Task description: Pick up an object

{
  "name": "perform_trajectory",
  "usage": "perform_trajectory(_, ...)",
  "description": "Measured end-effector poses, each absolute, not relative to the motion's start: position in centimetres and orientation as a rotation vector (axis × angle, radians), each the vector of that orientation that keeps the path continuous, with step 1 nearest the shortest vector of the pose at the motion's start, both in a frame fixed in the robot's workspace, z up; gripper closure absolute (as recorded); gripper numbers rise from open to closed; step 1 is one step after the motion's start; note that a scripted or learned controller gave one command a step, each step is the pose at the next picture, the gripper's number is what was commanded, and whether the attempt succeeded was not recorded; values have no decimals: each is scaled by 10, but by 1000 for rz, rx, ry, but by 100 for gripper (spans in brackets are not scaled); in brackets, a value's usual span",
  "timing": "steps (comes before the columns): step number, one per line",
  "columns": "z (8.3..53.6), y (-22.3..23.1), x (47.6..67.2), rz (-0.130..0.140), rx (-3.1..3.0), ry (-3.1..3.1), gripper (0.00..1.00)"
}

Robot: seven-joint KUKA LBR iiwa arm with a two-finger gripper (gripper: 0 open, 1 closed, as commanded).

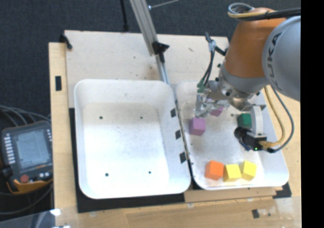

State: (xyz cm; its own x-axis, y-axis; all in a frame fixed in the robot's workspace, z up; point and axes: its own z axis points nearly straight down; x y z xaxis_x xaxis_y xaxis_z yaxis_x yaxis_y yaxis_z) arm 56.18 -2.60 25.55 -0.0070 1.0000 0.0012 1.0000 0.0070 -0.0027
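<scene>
Pale wooden bench (109, 52), two white bins (126, 171) side by side

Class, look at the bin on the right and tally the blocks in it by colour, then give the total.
Purple: 2 (block, block partly under the pincer)
Orange: 1
Yellow: 2
Green: 1
Total: 6

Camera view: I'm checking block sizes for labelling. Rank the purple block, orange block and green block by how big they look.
1. Orange block and purple block: look alike, too close to rank.
2. Green block: smallest, though partly hidden by the arm.
</scene>
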Motion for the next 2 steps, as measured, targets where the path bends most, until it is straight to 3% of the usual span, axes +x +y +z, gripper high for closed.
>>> perform_trajectory(2,233,74,568,5,-2211,-2225,100)
